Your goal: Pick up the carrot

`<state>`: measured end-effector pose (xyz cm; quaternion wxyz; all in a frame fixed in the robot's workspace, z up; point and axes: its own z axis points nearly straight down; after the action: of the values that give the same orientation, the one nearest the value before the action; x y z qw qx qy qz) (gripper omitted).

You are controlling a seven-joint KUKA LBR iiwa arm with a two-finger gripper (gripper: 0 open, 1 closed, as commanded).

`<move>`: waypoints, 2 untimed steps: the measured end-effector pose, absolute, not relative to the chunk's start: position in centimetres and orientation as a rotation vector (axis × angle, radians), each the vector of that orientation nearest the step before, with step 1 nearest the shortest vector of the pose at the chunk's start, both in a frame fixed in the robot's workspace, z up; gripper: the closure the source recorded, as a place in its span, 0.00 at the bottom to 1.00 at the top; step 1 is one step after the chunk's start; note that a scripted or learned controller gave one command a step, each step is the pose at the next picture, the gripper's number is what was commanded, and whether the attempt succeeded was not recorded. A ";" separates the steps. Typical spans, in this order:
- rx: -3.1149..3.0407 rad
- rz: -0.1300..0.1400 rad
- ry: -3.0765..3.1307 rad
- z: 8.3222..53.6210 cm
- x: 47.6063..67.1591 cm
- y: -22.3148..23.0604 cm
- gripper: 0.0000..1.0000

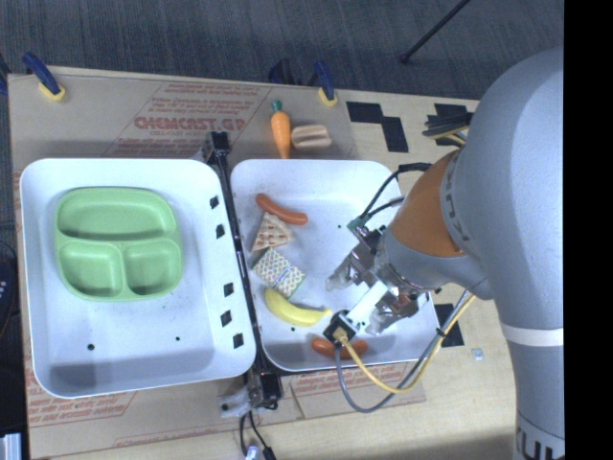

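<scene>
Claw [356, 264], state unreadable, hangs lower right; carrot [279, 130] lies upper centre on the table [172, 113], so it risks missing.

The carrot [280, 132] lies on the bench [144, 103] beyond the right bin [330, 182] (a bun [310, 138] just beside it); the gripper [364, 274] hovers over that bin near a banana [292, 309].

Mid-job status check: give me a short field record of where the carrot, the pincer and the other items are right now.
carrot: on the cardboard past the right bin's far rim, outside both bins
beside carrot: bun-like piece
pincer: over the right bin, well apart from the carrot
right bin contents: sausage, wedge, patterned block, banana
left bin: green divided plate
carrot held: no
</scene>
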<state>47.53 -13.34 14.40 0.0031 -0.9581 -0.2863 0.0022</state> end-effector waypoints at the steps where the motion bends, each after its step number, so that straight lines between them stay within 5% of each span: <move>1: -2.998 0.005 -0.920 9.5 48.7 -19.6 0.00; 2: -3.070 0.004 -0.640 21.0 49.8 -12.1 0.00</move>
<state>49.79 -12.10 20.97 0.0027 -0.9789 -0.2042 0.0013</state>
